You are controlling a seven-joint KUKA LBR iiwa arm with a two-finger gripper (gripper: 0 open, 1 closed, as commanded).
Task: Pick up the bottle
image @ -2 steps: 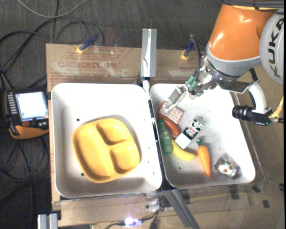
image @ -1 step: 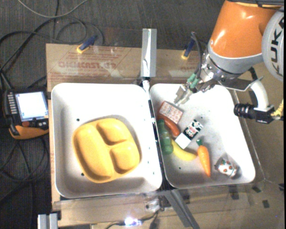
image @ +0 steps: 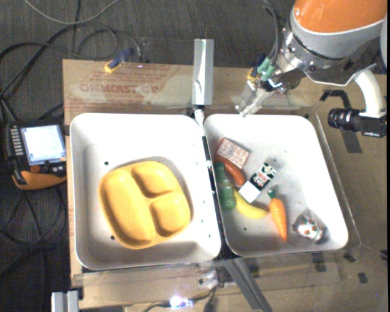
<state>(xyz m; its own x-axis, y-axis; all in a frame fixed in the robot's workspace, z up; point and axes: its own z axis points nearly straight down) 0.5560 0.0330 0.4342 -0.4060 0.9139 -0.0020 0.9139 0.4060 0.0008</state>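
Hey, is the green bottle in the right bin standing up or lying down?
Lying down. The green bottle stretches flat along the right bin's left wall, beside the sausage.

Two white bins side by side on desk: left bin [image: 84,174], right bin [image: 312,148]. In left bin, a yellow three-part tray [image: 146,203], centred. In right bin: pinkish box [image: 232,152] at 10 o'clock, black-and-white carton [image: 259,181] mid-bin, banana [image: 252,208] below it, carrot [image: 279,218] at 5 o'clock, small can [image: 309,228] in near right corner. Off desk at 9 o'clock, handheld screen pendant [image: 38,145], cables trailing.
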